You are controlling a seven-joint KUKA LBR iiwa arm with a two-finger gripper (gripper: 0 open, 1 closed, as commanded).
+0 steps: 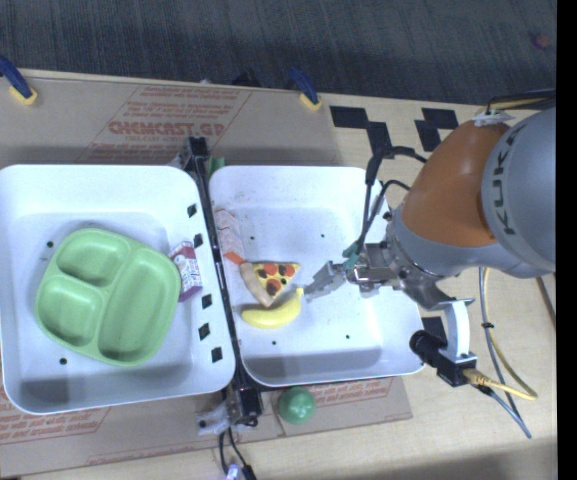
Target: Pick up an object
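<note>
In the right-hand shallow white bin (298, 363), near its left wall, lay a yellow plastic banana (274, 313), with a toy pizza slice (270, 277) touching it just above and a small orange carrot-like piece (234, 258) beside the slice. The bin stood against a second shallow white bin (28, 388) on its left, which held a pale green plastic divided plate (108, 295) and, by its right wall, a small purple-and-white packet (187, 267). Both bins rested on a sheet of brown printed cardboard (168, 118) spread over the wooden counter (468, 428); blue clips (15, 79) pinned the cardboard at its far edge, and a green ball (295, 405) sat on it just outside the right bin's near rim. Beyond the counter lay dark grey carpeted floor (268, 18).

The grey arm with the orange band (448, 193) reached in from the right, and its claw (320, 280) hung low over the right bin, tips just beside the banana's right end. Nothing showed between the tips, but how far they were parted could not be told.
</note>
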